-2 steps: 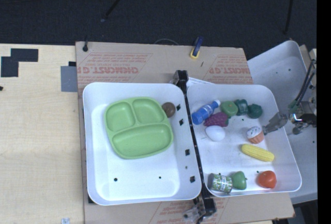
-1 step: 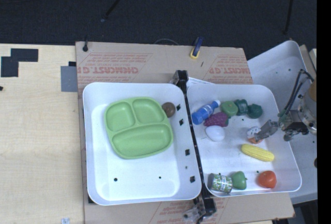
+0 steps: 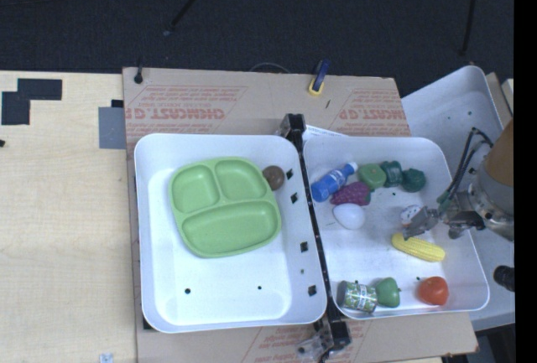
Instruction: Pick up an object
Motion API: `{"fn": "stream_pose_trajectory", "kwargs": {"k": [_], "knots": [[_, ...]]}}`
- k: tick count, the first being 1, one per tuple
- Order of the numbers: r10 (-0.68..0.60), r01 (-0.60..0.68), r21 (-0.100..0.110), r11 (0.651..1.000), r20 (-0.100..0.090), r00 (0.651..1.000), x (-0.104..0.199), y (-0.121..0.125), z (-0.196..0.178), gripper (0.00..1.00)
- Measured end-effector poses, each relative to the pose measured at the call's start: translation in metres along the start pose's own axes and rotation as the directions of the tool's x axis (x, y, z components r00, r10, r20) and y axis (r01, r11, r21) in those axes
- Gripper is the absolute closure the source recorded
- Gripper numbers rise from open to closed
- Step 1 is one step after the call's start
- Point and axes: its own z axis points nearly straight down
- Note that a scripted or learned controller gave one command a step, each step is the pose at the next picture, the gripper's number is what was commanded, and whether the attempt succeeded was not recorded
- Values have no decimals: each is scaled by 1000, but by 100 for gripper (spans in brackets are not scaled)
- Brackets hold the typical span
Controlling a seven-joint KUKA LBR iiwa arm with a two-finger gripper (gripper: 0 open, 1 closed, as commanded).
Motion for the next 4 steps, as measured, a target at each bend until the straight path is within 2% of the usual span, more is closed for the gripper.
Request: {"fn": "stream_pose_trajectory", "kwargs": {"k": [1, 2, 3, 4], "knots": [[0, 0, -1, 1000, 1, 1000, -6, -7, 54, 0], [0, 0, -3, 1000, 1, 1000, -3, -6, 84, 0], [4, -4, -5, 1000, 1, 1000, -5, -6, 71, 100], [2, -2, -9, 1000, 4, 1000, -5, -7, 8, 100]]}}
